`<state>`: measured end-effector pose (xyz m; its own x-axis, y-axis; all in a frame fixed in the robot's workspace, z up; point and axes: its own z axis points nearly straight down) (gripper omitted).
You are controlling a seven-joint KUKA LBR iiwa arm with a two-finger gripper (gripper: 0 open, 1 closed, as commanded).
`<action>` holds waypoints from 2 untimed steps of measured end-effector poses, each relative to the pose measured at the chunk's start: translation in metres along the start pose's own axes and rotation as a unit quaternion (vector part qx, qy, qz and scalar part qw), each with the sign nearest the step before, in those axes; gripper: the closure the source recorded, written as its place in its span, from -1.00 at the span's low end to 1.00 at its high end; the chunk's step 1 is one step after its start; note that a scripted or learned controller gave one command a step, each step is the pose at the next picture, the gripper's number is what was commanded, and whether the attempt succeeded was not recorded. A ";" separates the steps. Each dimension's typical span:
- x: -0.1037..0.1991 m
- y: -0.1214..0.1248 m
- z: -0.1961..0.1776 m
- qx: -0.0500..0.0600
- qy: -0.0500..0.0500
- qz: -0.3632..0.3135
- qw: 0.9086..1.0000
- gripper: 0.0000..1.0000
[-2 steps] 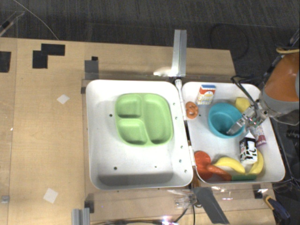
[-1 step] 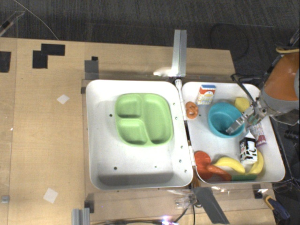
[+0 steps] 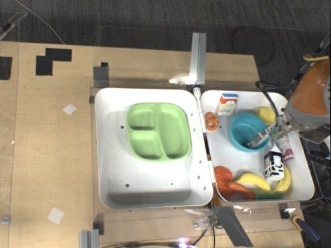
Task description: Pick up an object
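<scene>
Far off to the claw's left, the left bin [image 3: 111, 190] holds a green tray [image 3: 158, 130] with three compartments, sitting flat near the middle. Nearer, just inside the right bin [image 3: 307, 187], a small orange round thing [image 3: 211, 120] lies by the dividing wall, and a little carton [image 3: 227, 104] stands up and left of the claw. A teal bowl [image 3: 247, 130] is right under the claw [image 3: 258, 140], whose tip hangs over the bowl's right side; I cannot tell how far apart it stands, and nothing shows in its grip. Below and left of it sit a red piece [image 3: 227, 180] and a banana [image 3: 252, 180]. Just right of it, a black-and-white thing [image 3: 273, 165] stands upright, with a yellow piece [image 3: 267, 114] behind. The arm [image 3: 310, 97] comes in from the right.
</scene>
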<state>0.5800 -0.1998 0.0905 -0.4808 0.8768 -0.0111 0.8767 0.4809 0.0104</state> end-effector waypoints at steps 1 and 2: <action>0.001 0.015 0.000 0.000 0.001 0.035 0.999 -1.00; 0.013 0.046 0.000 0.000 0.000 0.003 1.000 -1.00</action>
<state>0.6140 -0.1659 0.0903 -0.4757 0.8795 -0.0103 0.8795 0.4758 0.0102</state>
